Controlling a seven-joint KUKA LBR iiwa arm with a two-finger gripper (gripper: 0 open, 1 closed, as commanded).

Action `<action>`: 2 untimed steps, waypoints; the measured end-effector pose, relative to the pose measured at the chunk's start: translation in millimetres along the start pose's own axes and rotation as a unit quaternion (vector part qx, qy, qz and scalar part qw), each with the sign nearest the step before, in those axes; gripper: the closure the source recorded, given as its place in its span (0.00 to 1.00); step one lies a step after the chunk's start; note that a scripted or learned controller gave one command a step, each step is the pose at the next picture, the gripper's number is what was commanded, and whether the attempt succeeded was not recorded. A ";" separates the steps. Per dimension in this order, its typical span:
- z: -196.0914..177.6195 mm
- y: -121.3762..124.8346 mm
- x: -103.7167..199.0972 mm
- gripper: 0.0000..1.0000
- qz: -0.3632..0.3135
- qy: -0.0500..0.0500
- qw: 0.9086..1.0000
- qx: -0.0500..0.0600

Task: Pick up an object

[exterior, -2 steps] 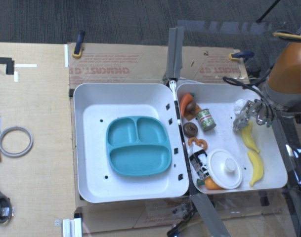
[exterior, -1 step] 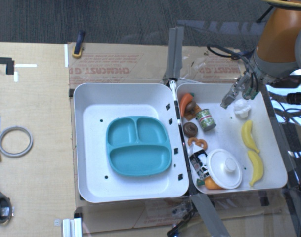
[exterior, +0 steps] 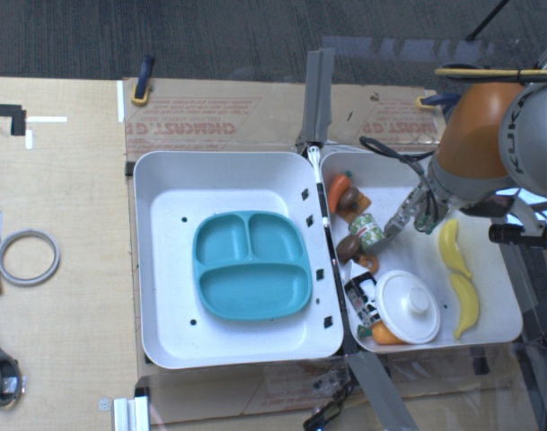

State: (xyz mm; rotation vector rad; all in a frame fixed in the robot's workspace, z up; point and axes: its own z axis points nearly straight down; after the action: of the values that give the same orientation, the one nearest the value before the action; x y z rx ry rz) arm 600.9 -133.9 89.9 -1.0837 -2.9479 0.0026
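**Two bins, arm low over the right one**

Two white bins sit side by side on your bench. The left bin [exterior: 156,241] carries a teal divided plate [exterior: 252,265] near its centre, well apart from the walls. The right bin [exterior: 498,294] holds the loose items you can pick from.

Along its left wall, from the far corner toward the near one, you see an orange carrot-like piece [exterior: 339,186], a brown object [exterior: 351,202], a small can with a green label [exterior: 367,231], another brown lump [exterior: 350,246], and a black-and-white item [exterior: 359,294]. A white round lidded pot [exterior: 409,307] sits toward the near edge, with an orange object [exterior: 383,334] just beside it at the near left. Two yellow bananas lie along the right side: one [exterior: 449,247] further back, the other [exterior: 468,305] nearer the front edge.

Your arm [exterior: 489,133] comes in from the right, its orange band over the far right corner of that bin. The gripper [exterior: 400,222] slants down toward the left, its tip just beside the green-labelled can. Whether the claw is wide or closed you cannot tell from here; the fingers blur together. Nothing is seen clamped in it.
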 end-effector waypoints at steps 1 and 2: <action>2.0 -80.7 94.1 1.00 0.168 0.002 0.986 0.001; -52.4 -114.0 25.2 1.00 0.253 0.002 0.967 0.001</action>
State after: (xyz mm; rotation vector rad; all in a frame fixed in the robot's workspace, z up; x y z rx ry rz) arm 508.0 -204.3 142.5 -1.7934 -2.5739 0.0039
